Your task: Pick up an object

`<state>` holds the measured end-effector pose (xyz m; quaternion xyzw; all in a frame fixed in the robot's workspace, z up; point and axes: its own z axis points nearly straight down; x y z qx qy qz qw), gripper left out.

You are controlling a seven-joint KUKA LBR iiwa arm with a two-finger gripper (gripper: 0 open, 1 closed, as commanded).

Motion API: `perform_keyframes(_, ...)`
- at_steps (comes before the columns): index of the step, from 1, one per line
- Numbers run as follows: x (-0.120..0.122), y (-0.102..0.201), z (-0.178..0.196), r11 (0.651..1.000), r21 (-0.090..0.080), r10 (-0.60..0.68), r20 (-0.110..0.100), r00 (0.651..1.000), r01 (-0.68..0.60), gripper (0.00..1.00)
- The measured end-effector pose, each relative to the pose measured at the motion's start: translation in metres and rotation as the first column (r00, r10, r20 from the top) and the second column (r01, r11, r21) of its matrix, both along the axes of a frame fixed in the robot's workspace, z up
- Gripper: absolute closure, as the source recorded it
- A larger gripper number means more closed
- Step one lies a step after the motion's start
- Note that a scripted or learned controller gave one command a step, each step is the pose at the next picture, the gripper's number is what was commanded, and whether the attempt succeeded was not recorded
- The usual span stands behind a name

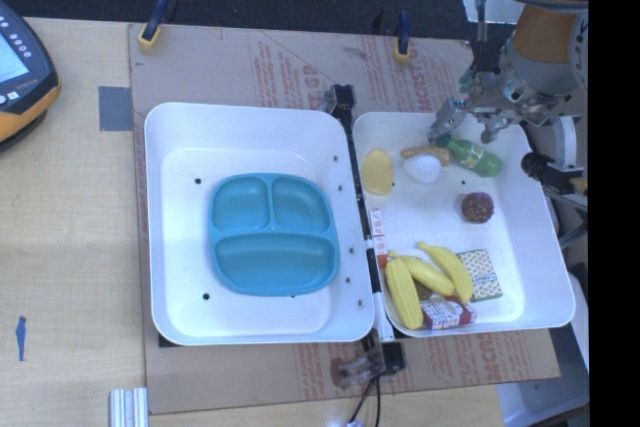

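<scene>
I see the claw (468, 123) hanging over the far end of the right bin (540, 245), fingers spread. Right beneath it lies a green item (472, 154), with a white egg (424, 169) just to its left. Nearer me from the claw sit a brown ball (477, 207), bananas (440, 270) and corn (402, 292). Well left of it, a blue plate (273, 235) fills the left bin (170, 215).

arm: enters from right, wrist angled down | tool (468, 127): fingers spread, low over right side
</scene>
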<state>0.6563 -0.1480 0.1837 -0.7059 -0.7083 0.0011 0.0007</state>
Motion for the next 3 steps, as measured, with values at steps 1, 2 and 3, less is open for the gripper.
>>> perform_keyframes(1, -0.075, -0.01, -0.097, 1.0, 0.003, -0.001, -0.013, 1.0, 0.001, 0.0)
perform_keyframes(2, 0.003, 0.0, -0.091, 1.0, 0.0, 0.004, 0.006, 1.0, -0.004, 0.0)
perform_keyframes(3, 0.0, 0.05, -0.092, 1.0, 0.002, 0.006, -0.003, 1.0, -0.006, 0.0)
